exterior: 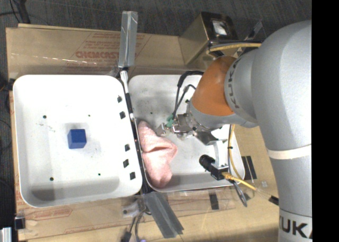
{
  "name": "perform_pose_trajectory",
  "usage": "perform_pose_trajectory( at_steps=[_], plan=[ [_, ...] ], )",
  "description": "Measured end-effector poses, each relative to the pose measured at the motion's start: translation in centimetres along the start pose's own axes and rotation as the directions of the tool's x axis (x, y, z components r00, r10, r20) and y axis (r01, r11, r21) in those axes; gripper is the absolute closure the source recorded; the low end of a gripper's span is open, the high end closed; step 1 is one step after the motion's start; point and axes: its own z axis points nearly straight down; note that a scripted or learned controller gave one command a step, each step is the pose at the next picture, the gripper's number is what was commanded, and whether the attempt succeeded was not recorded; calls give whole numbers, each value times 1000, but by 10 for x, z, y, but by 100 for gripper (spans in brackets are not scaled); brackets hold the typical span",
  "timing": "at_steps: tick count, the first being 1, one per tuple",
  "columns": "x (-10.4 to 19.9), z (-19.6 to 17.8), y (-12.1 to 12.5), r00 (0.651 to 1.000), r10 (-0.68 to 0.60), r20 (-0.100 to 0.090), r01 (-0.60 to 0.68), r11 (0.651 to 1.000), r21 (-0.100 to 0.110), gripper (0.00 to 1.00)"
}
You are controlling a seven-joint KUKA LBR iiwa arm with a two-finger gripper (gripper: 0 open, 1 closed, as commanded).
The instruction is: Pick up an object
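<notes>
So the grey KUKA arm with the orange band above its wrist was reaching in from the right and hanging over the right-hand shallow white bin. Its two-finger gripper sat low in that bin, roughly mid-bin, and honestly the business end was a jumble of metal bits and cables from this angle, so I couldn't tell if it was spread or closed. Nothing visibly caught in it either.

The crumpled pink cloth lay in the same bin, bunched up against the left wall next to the divider, stretching down toward the bin's near edge. Its upper end sat just beside the gripper, down and to the left of it. Whether they were actually touching, couldn't say, it was too close to call from above.

Over in the left-hand shallow white bin there was a small blue cube sitting by itself around the middle, well apart from the gripper and with the divider between them.

Both bins sat on brown cardboard sheets with red print, and a small tan box stood behind the right bin.
</notes>
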Motion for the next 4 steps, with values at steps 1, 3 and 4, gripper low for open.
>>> perform_pose_trajectory(
  at_steps=[1,3,4],
  plan=[
    [-12,-1,76,998,-59,1,59,998,-2,0],
    [5,0,-21,926,-377,1,377,926,-2,0],
    [47,-101,1,914,-406,3,406,914,-4,0]
  ],
)
